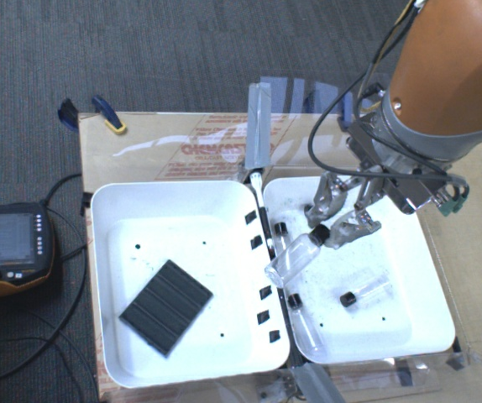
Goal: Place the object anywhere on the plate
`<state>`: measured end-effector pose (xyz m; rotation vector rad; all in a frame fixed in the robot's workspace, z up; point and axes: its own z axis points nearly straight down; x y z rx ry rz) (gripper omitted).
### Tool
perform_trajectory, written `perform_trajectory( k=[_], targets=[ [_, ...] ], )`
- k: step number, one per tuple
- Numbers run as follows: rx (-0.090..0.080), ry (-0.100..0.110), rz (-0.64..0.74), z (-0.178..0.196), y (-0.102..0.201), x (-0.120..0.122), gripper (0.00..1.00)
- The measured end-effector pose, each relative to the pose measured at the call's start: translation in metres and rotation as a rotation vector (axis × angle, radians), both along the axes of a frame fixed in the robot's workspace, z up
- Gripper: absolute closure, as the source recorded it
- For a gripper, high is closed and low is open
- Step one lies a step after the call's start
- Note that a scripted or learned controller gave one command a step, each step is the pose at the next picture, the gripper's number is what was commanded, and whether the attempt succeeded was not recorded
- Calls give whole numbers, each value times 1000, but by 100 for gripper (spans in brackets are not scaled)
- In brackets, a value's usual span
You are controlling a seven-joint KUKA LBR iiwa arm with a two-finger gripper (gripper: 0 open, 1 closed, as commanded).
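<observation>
A dark ribbed rectangular plate lies flat in the left bin. A clear plastic bottle with a black cap slants across the left wall of the right bin, its base over the divider. My gripper reaches down from the upper right and is shut on the bottle's cap end, which sits between the two fingertips. A second small clear bottle with a black cap lies on the right bin's floor, apart from the gripper.
Black clips line the divider between the bins. A small black piece lies near the right bin's left wall. A teach pendant and its cable sit left of the bench. Clamps hold the back-left corner.
</observation>
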<state>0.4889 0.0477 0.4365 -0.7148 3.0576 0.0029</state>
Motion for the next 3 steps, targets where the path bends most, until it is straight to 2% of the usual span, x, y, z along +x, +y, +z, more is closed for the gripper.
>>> perform_trajectory(
  k=[1,2,3],
  targets=[
    [0,1,169,-1,-11,59,100],
    [0,4,268,-89,14,18,100],
    [1,5,627,-119,43,-7,100]
  ],
)
